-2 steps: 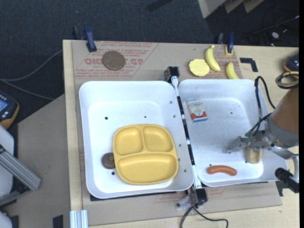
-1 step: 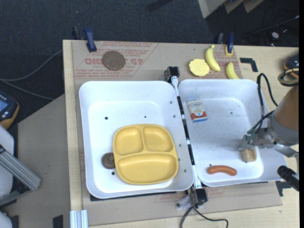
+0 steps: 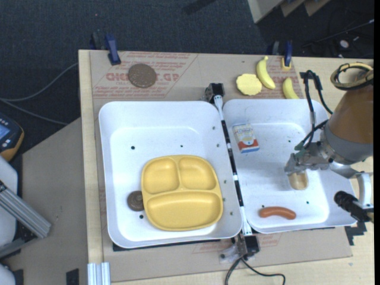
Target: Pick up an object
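Now lowered in the right bin (image 3: 314, 126), pincer (image 3: 300, 170) over a tan lump (image 3: 298, 181); grip state unclear; next, close and lift.

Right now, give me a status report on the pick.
Gripper down in right bin, on a tan item. Grasp unconfirmed. Sausage and carton lie apart, not in the way.

Plastic bins on a printed cardboard bench

The white bins (image 3: 119, 129) look smooth and faintly glossy; the yellow divided plate (image 3: 180, 192) is matt plastic; the bench top (image 3: 95, 159) is dull brown cardboard.
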